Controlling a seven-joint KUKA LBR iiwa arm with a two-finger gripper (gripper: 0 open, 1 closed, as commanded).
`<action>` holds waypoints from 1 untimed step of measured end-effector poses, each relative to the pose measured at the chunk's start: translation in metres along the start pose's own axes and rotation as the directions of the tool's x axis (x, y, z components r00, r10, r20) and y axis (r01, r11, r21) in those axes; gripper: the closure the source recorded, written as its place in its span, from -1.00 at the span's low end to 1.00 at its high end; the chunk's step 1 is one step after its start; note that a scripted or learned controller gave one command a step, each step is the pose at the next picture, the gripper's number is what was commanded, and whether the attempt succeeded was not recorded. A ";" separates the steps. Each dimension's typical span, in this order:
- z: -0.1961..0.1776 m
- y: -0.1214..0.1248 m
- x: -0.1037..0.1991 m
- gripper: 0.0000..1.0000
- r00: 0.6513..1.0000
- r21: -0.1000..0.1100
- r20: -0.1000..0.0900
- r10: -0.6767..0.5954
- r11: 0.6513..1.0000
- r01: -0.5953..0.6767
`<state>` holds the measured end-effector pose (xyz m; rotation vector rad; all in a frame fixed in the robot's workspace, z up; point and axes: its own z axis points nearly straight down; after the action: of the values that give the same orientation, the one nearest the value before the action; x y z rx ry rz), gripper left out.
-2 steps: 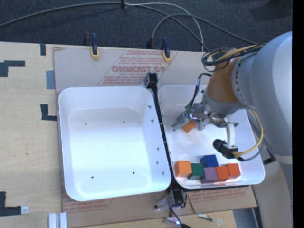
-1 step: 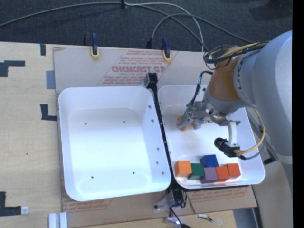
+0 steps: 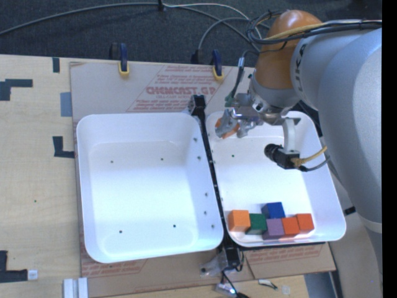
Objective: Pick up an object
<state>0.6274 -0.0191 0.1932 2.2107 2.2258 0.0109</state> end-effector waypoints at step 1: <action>-0.074 0.024 0.071 1.00 1.000 0.002 0.000 0.000 1.000 0.000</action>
<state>0.6502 0.0524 0.2671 2.2119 2.2262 0.0083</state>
